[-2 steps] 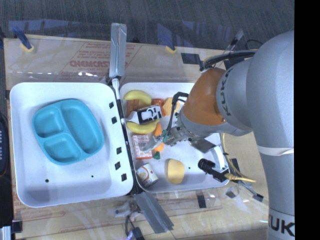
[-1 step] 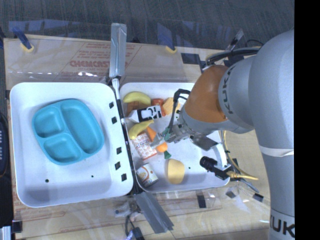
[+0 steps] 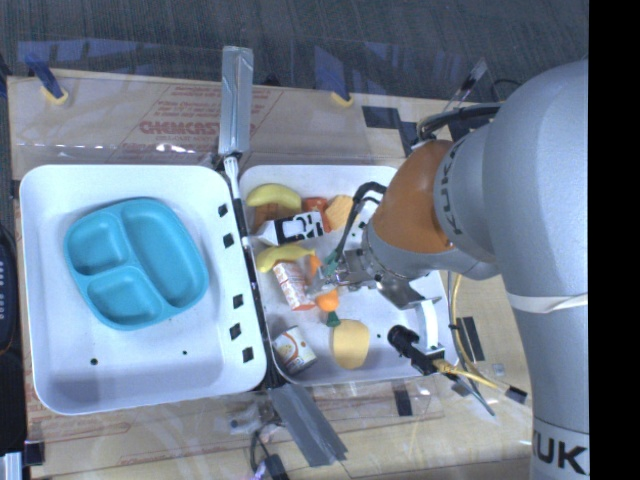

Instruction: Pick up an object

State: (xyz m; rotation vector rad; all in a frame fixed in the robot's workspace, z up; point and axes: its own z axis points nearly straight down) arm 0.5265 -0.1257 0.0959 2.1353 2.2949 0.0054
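Observation:
The right bin (image 3: 300,176) holds several small things: a yellow banana (image 3: 272,196) at the back, a black and white carton (image 3: 299,228), a second banana (image 3: 280,257), a red and white can (image 3: 291,286), an orange carrot piece (image 3: 328,302), a pale yellow pear-like fruit (image 3: 349,343) and a round tin (image 3: 293,349) near the front. My gripper (image 3: 340,273) is down in this bin, just above the carrot piece and next to the can. The arm hides the bin's right part.
The left bin (image 3: 40,268) carries a blue divided plate (image 3: 135,261). A metal divider bar (image 3: 235,98) runs between the bins at the back. An orange and a red thing (image 3: 328,209) lie beside the carton under the wrist.

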